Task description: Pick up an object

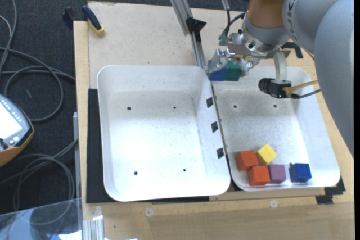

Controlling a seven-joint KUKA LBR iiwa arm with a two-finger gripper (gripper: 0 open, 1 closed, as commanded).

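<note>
Where the right bin [315,121] meets its near edge, five small blocks sit clustered: an orange block [259,175] and a purple block [277,172] touching side by side at the rim, a blue block [300,172] just beside the purple one toward the near right corner, a second orange block [246,159] just behind the first, and a yellow block [267,153] tilted on its corner behind them. Left bin [112,121] lies alongside, sharing a divider edge marked by small black tabs. At the far left corner of the right bin the gripper [227,68] hangs above the rim, with a green block [230,73] and a bit of blue seen at its fingertips; the block appears pinched between the fingers, lifted clear of the bin floor. Grey arm [320,3] with orange band enters from the far right. Beyond the bins, a blue and yellow clamp [93,18] rests at the far left corner of the bench [140,36].
</note>
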